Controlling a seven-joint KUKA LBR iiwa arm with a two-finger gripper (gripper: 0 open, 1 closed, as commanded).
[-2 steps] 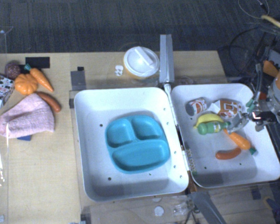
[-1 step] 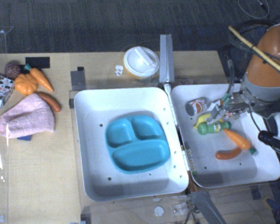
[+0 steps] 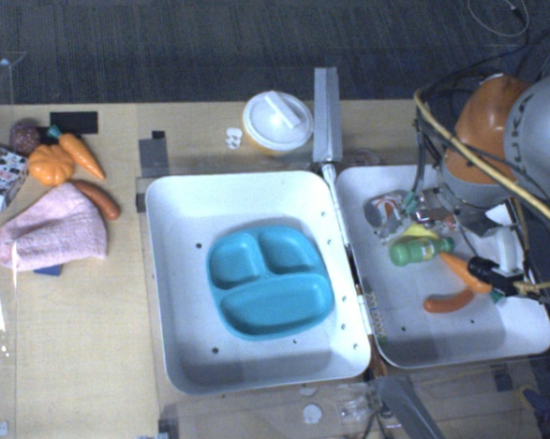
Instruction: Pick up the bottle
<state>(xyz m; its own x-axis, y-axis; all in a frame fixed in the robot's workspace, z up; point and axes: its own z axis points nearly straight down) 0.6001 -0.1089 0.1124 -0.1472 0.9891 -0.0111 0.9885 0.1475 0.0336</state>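
The jaws are seen low in the right bin, just above the green bottle. Their state cannot be told.

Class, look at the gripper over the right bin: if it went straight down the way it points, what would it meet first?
Most likely the green bottle lying in the right bin, just under the gripper. Depth is hard to judge from this slanted view, so it might land on the bin floor beside the bottle instead.
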